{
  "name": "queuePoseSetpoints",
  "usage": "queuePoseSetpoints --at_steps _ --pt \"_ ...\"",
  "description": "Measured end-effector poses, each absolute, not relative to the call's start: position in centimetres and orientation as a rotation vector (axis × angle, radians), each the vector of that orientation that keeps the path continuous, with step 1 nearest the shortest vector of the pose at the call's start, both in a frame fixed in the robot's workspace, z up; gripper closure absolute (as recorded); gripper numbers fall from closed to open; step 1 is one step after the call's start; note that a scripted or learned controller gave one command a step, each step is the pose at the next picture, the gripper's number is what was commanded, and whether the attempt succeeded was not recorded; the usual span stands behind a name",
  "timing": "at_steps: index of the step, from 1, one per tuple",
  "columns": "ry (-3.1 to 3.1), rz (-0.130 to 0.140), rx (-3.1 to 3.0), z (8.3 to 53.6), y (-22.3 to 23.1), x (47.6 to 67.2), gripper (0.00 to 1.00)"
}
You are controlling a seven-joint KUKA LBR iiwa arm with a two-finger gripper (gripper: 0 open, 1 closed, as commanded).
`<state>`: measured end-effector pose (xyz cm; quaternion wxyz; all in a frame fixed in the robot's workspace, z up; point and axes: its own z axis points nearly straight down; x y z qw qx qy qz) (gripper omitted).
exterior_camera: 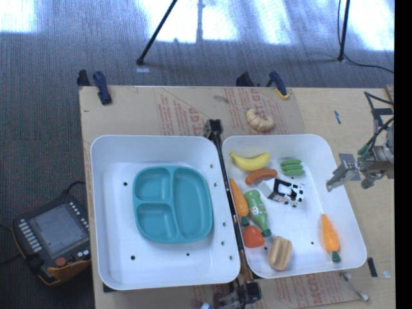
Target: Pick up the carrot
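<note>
An orange carrot (329,234) with a green stem end lies in the right bin (325,143), near its right front corner, pointing front to back. A second long orange vegetable (239,198) lies along that bin's left wall. My gripper (342,174) hangs at the right bin's right rim, above and behind the carrot and apart from it. Nothing can be seen held in it.
The right bin also holds a banana (250,161), a sausage (261,176), green pods (292,167), a green bottle (258,212), a black-and-white carton (287,192), a red vegetable (253,237) and a bread piece (280,253). A teal divided plate (172,203) sits in the left bin (109,172). A beige lump (260,120) rests on the bench behind.
</note>
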<state>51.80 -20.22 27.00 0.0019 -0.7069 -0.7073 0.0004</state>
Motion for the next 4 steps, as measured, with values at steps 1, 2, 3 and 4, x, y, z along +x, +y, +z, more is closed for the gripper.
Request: queuePoseSetpoints --at_steps 1,2,3,4 --pt "-2.566 0.0 -1.804 9.1 -21.2 51.2 0.0" --pt "-2.561 -0.002 -1.812 10.2 -21.3 51.3 1.0" --pt "-2.556 -0.004 -1.816 11.2 -21.4 51.3 1.0" --pt "-2.404 -0.001 -2.015 10.3 -21.3 49.6 1.0"
